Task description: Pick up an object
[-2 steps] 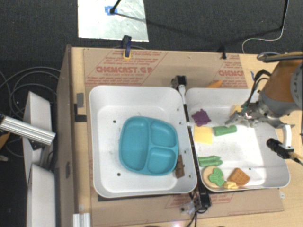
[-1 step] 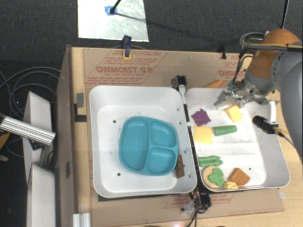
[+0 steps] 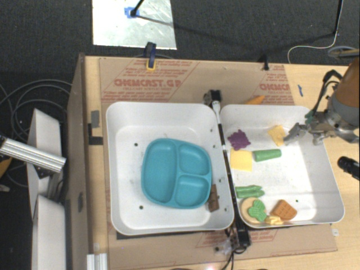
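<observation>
Yellow and green toy foods lie in the right bin [image 3: 332,198]: a yellow block [image 3: 242,161], green cylinder [image 3: 266,155] and purple piece [image 3: 238,139]. The jaws [image 3: 304,133] hover spread over its far side, grasping nothing.

Wooden bench [image 3: 185,75] with two white bins [image 3: 121,151] side by side.

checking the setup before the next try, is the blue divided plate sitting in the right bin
No, the blue divided plate lies in the left bin, while the right bin holds the small toy foods.
</observation>
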Motion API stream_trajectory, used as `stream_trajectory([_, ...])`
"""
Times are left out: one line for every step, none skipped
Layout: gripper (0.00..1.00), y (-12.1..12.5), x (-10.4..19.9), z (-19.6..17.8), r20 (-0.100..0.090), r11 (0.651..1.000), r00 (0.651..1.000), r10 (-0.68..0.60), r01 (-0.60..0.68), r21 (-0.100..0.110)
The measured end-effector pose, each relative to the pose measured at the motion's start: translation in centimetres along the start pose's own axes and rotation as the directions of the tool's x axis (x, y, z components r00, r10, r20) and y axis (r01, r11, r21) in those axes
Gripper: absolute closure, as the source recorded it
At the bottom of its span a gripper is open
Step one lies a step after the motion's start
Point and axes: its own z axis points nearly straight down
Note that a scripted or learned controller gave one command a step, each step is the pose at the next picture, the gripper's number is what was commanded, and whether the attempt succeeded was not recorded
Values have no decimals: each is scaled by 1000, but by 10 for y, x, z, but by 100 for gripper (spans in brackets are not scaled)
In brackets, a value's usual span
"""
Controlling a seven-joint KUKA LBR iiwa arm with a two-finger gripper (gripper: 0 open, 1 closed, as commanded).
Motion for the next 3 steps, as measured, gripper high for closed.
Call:
stream_trajectory([0, 43, 55, 28, -1, 1000, 1000, -13, 13, -5])
stream_trajectory([0, 59, 128, 27, -2, 1000, 1000, -14, 14, -5])
stream_trajectory([0, -47, 117, 17, -2, 1000, 1000, -1, 1, 6])
